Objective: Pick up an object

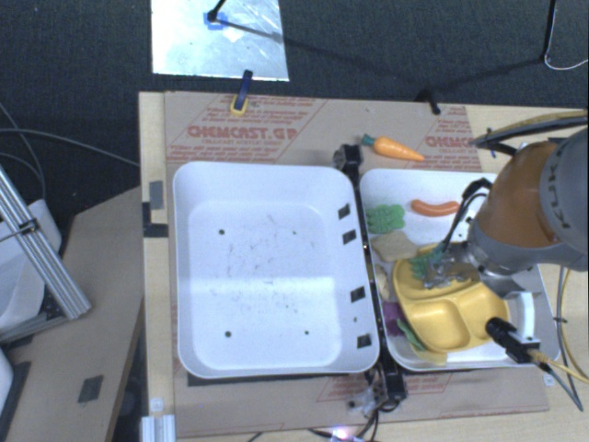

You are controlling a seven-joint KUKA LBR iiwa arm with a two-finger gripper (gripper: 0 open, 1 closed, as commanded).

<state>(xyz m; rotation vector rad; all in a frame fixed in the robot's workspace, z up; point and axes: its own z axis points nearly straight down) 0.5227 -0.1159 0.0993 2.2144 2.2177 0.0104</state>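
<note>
Reaching down into the right bin [532,325], gripper [440,270] over the yellow dish [442,316] and green piece [425,265]; opening impossible to tell; next, closing firmly before lifting

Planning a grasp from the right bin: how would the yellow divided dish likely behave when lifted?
The yellow dish looks like stiff moulded plastic, probably light. Its smooth rim may slip. It seems tilted on other items, so it could tip.
</note>
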